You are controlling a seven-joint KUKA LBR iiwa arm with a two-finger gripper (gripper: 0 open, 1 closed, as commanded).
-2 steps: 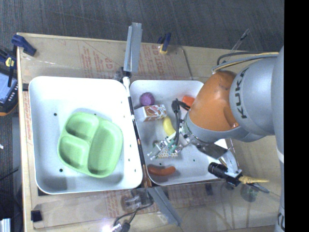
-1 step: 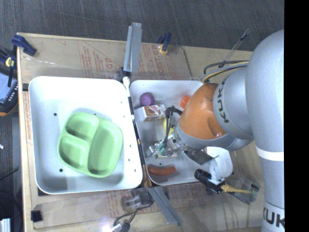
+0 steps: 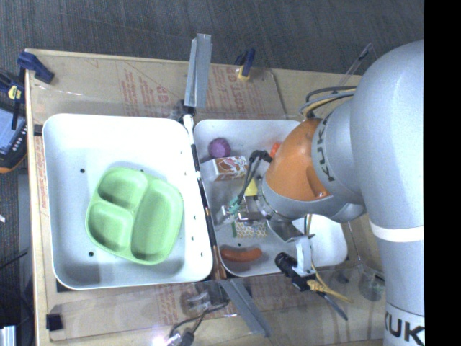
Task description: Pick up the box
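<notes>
Hovering over the right bin (image 3: 328, 247), the end effector (image 3: 245, 211) nears the box (image 3: 230, 167); finger state unclear.

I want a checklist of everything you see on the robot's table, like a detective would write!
Surface: wooden bench with two white bins, left bin and right bin.
Job's things: box, brown and white, lying in the right bin near its left wall.
Clutter: green tray in the left bin; purple ball, sausage and patterned card in the right bin.
Gripper: gripper low over the right bin, below the box.
Cables: wires by the arm.
Surroundings: blue clamps, dark carpet.
</notes>
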